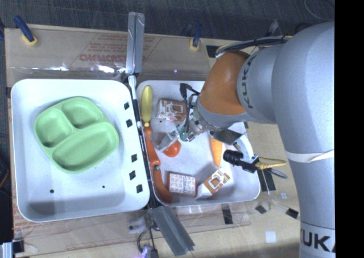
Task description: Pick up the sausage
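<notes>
Jaws (177, 137) hang low over the middle of the right bin (250, 194), their state impossible to tell from this slant. Nearest the camera, a small printed carton (182, 183) lies by the front wall, touching the sausage (154, 167), which runs along the bin's left wall. A carrot (216, 152) rests right of the jaws. Farther back lies a banana (147, 105). Left, the other bin (23, 194) holds a green divided plate (77, 133).

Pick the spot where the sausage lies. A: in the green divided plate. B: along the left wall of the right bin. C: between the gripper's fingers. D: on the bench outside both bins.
B: the sausage lies lengthwise against the left wall of the right bin, below the banana.
</notes>
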You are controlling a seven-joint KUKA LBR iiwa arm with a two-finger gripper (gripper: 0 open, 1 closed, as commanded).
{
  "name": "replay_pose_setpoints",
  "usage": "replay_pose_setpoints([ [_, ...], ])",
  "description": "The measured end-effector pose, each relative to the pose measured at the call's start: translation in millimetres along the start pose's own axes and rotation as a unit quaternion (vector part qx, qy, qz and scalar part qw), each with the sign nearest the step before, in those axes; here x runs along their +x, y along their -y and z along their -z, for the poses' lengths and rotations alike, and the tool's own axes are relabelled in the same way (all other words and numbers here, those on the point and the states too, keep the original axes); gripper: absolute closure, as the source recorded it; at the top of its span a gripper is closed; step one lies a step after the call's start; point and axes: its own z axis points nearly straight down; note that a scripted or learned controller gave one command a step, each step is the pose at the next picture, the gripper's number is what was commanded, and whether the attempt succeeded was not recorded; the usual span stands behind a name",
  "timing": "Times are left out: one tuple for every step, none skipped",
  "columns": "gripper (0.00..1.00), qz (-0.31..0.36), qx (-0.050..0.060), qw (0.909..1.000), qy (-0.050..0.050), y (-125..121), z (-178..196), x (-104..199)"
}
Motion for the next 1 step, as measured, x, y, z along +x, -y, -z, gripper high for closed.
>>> replay_pose_setpoints([
  [1.0,0.002,0.0,1.0,0.0,-0.2,10.1,-0.3],
])
